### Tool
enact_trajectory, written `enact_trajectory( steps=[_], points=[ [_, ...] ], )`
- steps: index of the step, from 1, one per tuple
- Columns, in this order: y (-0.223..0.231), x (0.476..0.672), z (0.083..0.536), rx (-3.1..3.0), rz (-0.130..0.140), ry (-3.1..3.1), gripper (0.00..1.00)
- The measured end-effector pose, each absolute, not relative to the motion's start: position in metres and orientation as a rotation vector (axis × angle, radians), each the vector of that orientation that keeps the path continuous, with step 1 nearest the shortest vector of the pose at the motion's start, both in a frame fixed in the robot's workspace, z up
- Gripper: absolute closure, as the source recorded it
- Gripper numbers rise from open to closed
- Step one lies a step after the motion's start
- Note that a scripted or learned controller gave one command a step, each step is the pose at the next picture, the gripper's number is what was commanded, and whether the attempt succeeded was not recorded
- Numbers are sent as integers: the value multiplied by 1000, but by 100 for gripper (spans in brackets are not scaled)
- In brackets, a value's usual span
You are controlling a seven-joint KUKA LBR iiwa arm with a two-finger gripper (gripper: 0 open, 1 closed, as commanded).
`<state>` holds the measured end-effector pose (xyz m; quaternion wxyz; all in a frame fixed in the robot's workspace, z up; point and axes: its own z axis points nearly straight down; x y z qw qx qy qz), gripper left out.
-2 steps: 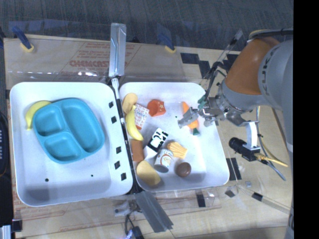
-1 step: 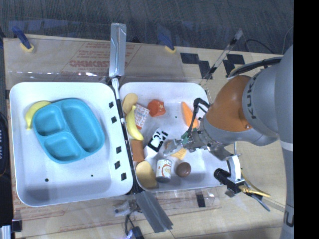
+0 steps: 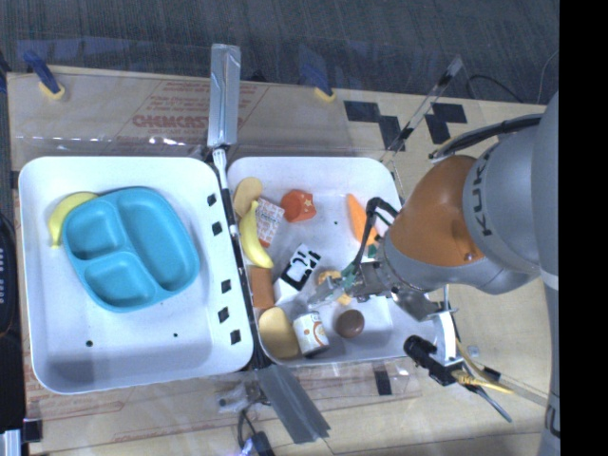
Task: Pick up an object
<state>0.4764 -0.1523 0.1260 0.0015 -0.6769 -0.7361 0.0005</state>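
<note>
We found the fingers (image 3: 332, 288) low in the right bin (image 3: 313, 171), and we could not tell how far apart they stood or whether they held anything. A brown ball (image 3: 350, 323) lay just below them, a small can (image 3: 311, 333) beside it. In our judgement, a clean pick meant descending squarely over one item.

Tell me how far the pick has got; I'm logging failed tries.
Done: the arm has reached over the right bin, with the gripper low among the items near the black-and-white box. In hand: nothing visibly held. Left: grasping and lifting an object; the banana and tomato lie untouched.
</note>
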Motion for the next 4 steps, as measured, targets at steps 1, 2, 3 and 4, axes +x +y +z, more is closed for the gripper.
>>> enact_trajectory(
  steps=[1,2,3,4],
  points=[
    [-150,551,104,-2074,-18,-2378,0],
    [-127,555,110,-2227,5,-2217,0],
    [-164,503,91,-2056,2,-2372,0],
    [-183,523,148,-2441,1,-1977,0]
  ],
)
